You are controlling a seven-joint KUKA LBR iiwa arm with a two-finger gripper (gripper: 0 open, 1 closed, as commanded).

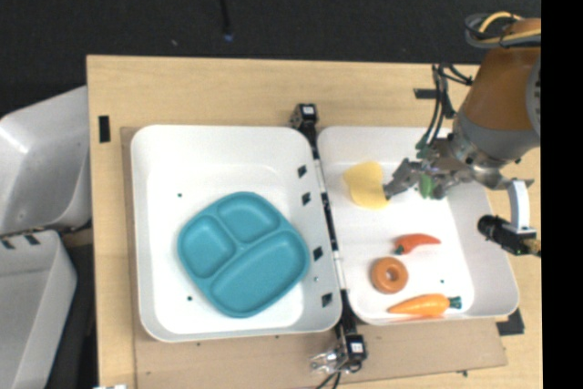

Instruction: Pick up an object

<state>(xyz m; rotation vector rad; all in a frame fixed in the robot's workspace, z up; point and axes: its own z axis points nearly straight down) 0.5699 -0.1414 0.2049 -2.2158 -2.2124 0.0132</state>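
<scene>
Currently gripper [401, 183] sits low in the right bin [492, 282], just beside the yellow piece [366, 185]; finger spread can't be read at this angle. Judgement: centre over the yellow piece, descend square, close only once it's straddled. Red pepper [417, 242], orange ring [390, 274] and carrot [421, 306] lie nearer the front, apart. Blue divided plate [241, 252] fills the left bin [155, 287], irrelevant.

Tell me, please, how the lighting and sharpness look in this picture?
Camera view: lighting is even and soft, with faint shadows under the blue tray and carrot; the white bins look bright, nearly washed out, and the floor is dark; the picture is slightly soft overall, and the gripper beside the yellow piece is blurry.
</scene>
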